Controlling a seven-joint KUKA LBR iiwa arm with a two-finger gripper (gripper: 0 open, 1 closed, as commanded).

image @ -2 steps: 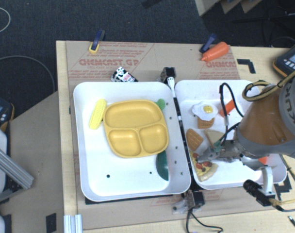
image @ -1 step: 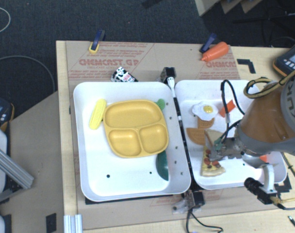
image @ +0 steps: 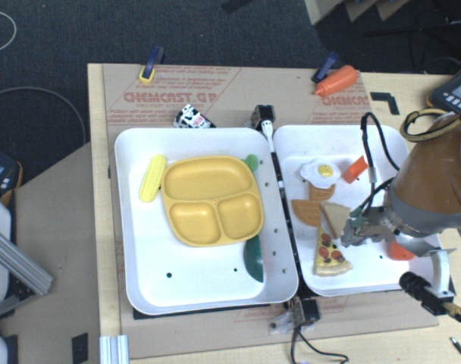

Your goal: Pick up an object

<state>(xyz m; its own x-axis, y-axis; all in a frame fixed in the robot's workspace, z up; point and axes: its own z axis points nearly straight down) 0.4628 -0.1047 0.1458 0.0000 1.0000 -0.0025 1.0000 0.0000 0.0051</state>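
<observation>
My gripper [image: 352, 232] hangs low in the right bin [image: 382, 279], just right of a tan bread slice [image: 335, 217] and above a pizza slice [image: 330, 256]. It is close to both, and I cannot tell whether it touches either. A brown flat cookie shape [image: 309, 209] lies left of the bread. Toward the back of this bin lie a fried egg [image: 320, 173] and a small orange piece [image: 355, 168]. A red-orange item [image: 402, 252] peeks out under the arm.
The left bin [image: 132, 203] holds a yellow divided plate [image: 211, 199], a corn cob [image: 152, 177] and a dark green item [image: 253, 258]. Behind the bins lie an orange carrot toy [image: 337, 80] and a black-and-white toy [image: 192, 117]. Cables loop by the arm [image: 431, 188].
</observation>
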